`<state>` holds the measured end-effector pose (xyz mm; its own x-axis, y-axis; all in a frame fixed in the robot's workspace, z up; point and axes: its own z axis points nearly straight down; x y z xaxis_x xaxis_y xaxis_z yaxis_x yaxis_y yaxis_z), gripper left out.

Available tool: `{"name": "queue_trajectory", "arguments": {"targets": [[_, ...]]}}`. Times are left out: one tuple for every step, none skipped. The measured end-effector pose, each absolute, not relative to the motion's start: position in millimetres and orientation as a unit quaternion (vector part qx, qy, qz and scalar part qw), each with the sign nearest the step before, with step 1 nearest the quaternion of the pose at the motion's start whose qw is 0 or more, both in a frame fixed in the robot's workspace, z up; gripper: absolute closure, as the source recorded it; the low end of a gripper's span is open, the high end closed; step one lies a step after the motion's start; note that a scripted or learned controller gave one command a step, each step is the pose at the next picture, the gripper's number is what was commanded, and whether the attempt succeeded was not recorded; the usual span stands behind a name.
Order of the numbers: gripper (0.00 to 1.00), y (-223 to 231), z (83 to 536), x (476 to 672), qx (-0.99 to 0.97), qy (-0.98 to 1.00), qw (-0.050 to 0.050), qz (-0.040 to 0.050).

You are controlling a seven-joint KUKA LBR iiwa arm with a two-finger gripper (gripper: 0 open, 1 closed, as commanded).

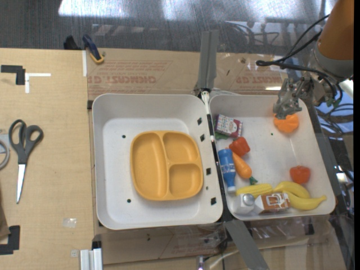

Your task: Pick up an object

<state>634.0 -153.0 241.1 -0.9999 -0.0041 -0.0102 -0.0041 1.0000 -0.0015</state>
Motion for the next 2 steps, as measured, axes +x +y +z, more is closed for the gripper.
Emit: {"name": "queue_trajectory", "arguments": {"targets": [[1.00, -123, 93, 582.8, -0.053, 0.999, 0.002, -0.0005], [1.00, -189, 112, 520.1, -0.255, 0.967, 0.002, -0.0005]]}}
